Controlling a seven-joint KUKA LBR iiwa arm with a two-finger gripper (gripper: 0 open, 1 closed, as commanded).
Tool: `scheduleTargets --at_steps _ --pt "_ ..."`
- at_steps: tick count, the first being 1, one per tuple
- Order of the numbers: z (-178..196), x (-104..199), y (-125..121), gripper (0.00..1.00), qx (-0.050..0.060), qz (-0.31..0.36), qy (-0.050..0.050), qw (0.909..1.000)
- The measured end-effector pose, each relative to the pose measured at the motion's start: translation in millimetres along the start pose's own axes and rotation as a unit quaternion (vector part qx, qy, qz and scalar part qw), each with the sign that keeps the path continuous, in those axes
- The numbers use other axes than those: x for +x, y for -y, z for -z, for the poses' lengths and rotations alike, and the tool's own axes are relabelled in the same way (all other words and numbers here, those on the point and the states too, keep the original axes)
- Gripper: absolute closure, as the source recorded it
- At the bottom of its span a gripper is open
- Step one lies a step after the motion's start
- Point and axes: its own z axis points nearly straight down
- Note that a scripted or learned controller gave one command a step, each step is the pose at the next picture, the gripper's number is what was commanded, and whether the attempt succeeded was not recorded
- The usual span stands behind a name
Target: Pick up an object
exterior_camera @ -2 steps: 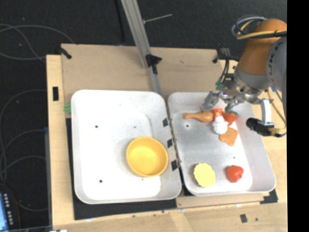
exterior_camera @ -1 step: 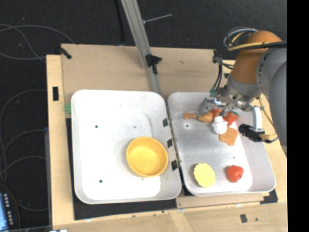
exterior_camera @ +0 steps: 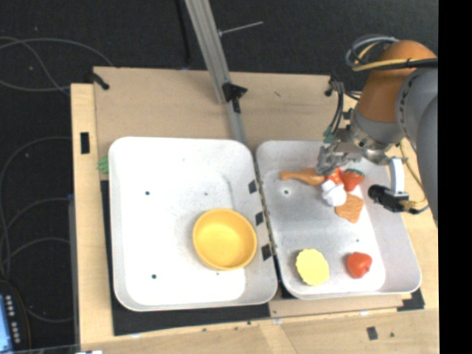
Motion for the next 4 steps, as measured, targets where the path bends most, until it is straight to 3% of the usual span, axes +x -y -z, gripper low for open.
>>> scheduleTargets --at_steps 1,2,3,4 --pt "63 4 -7 1.0 -0.003 0.003 -0.001 1.0" --pt "114 2 2 1.0 0.0 0.002 -0.001 1.0" --pt "143 0 1 1.0 -0.001 0.003 -0.001 1.0" --pt "127 51 5 1.0 0.002 0.005 -0.002 1.0"
